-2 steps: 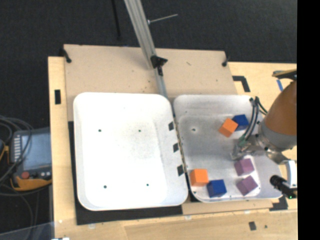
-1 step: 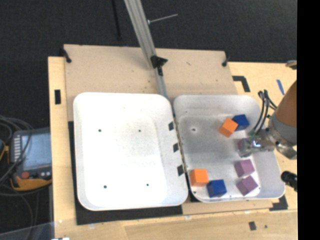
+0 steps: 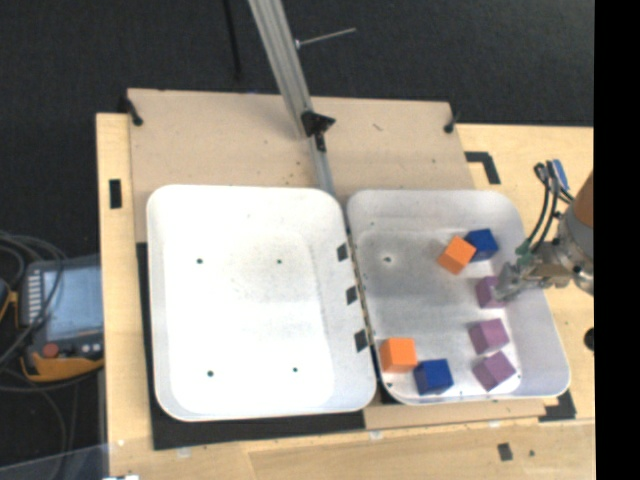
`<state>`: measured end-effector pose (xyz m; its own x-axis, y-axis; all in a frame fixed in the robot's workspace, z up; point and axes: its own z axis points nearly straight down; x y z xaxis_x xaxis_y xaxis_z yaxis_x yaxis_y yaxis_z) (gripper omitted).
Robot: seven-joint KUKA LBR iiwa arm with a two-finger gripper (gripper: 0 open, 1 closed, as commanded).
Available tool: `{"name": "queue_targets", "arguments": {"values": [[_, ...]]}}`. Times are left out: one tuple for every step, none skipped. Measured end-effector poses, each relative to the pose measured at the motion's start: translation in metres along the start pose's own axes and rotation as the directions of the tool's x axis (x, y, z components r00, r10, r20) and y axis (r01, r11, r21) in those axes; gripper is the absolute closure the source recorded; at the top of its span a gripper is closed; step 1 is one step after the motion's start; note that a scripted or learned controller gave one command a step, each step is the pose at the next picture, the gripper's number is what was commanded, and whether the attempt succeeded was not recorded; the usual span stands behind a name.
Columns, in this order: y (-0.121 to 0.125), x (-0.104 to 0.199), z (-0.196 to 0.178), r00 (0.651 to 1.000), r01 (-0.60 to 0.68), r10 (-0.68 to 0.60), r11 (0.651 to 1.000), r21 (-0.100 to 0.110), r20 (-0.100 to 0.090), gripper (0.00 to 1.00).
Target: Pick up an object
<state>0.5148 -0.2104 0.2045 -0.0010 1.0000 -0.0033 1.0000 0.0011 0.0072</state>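
1. Nearest the lens, at the right bin's (image 3: 520, 383) front edge: blue cube (image 3: 433, 376), orange cube (image 3: 400, 353), two purple cubes (image 3: 494, 370) (image 3: 488, 335).
2. Farther back: orange block (image 3: 457, 255) touching blue block (image 3: 482, 242).
3. Gripper (image 3: 512, 285) low at a purple cube (image 3: 486, 291) by the right rim; grip state impossible to tell.
4. Left bin (image 3: 250, 200) alongside.

fixed overhead camera, slanted down, both bins (image 3: 160, 268)

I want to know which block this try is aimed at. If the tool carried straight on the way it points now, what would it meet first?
Most likely the purple block right at the tool tip. Depth is unclear from above, so contact cannot be confirmed.
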Motion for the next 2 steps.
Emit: {"name": "queue_targets", "arguments": {"values": [[0.002, -0.002, -0.028, 1.0, 0.002, -0.002, 1.0, 0.002, -0.001, 1.0], [0.008, 0.059, -0.035, 1.0, 0.008, -0.008, 1.0, 0.005, -0.005, 1.0]]}}
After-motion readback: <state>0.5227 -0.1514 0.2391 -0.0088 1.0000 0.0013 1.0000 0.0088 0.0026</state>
